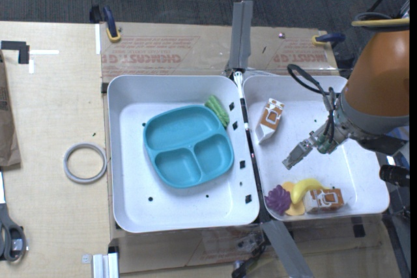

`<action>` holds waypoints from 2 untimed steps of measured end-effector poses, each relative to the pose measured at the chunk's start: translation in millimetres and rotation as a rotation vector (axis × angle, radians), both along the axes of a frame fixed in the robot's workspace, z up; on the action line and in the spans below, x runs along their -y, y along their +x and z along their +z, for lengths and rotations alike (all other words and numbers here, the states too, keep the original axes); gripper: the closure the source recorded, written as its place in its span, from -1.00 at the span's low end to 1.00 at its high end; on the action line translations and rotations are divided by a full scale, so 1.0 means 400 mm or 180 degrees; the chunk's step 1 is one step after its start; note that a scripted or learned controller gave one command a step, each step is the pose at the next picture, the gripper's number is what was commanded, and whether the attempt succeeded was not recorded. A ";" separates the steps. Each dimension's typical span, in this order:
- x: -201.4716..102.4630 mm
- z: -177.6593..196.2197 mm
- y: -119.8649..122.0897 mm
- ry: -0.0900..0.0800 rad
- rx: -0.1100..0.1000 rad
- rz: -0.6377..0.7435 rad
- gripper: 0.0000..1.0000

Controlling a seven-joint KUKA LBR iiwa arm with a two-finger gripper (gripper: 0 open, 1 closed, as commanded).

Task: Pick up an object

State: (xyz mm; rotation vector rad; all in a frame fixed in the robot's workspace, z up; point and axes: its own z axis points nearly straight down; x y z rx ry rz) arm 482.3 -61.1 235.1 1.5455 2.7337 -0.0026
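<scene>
Pale wood bench seen from above, w/ dark carpet along the top of the frame. Two white bins sit side by side at centre. Left bin [124, 159] holds a blue 3-section plate [187, 146] w/ a green item [218, 111] at its upper right edge. Right bin [365, 169] holds a small carton [270, 119] at upper left, plus a cluster at the bottom edge: purple grapes [279, 200], a banana [301, 191] and a second small box [326, 200], all touching or nearly so. A tape ring [85, 162] lies on the bench at left.

Arm [381, 78] enters from the right; its gripper [296, 156] hangs over bare bin floor at mid-right bin, between the carton and the cluster, apart from both. Whether the claw is wide or narrow: can't tell at this angle. Nothing seen between it.

Step, as I judge it: approach, pre-grasp; no object picked yet. Next move likely needs a shift toward either the carton or the banana cluster, then a descent centred on one item, since the cluster is crowded.
</scene>
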 end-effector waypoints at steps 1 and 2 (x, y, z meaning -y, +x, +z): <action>-0.005 -0.111 0.103 0.0002 -0.0006 -0.0466 -1.00; 0.011 -0.111 0.326 0.0000 -0.0005 -0.0636 -1.00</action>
